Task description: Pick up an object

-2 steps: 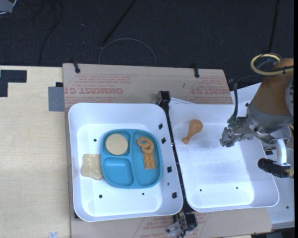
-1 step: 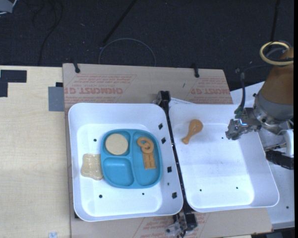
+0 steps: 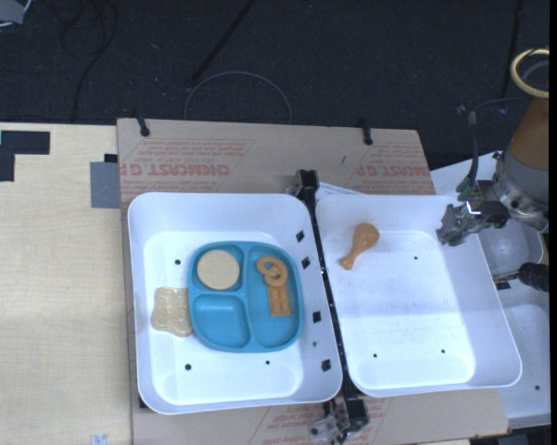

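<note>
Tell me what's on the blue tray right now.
The tray holds a round tan disc and an orange pretzel-like piece; its lower section looks bare. Anything beneath it is covered.

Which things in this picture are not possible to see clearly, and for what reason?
- Gripper, camera view: small and dark at the right bin's rim; its finger state is unreadable.
- Arm: cut off by the right edge.
- Pale item beside the blue tray: too small to identify.
- Brown pieces in the tray: shape unclear.
- Drumstick-shaped toy: visible, but details blurred.
</note>
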Robot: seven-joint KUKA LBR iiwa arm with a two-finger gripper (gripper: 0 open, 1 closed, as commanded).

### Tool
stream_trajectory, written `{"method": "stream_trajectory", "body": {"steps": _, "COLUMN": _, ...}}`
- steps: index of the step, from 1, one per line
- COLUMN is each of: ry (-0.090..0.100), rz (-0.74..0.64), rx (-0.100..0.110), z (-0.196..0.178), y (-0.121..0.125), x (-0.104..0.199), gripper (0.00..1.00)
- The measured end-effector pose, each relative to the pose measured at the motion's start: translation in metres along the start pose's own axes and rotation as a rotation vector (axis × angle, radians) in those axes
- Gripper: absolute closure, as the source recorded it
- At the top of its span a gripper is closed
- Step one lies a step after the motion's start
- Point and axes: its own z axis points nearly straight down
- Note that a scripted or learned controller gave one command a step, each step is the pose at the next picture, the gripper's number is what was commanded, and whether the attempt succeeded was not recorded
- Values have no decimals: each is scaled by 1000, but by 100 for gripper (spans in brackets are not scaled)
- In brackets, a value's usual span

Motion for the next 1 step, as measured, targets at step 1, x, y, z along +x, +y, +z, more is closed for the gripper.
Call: {"method": "stream_trajectory", "body": {"steps": 1, "ry": 3, "rz": -3, "rx": 4, "z": -7, "y": 5, "x": 55, "gripper": 100}}
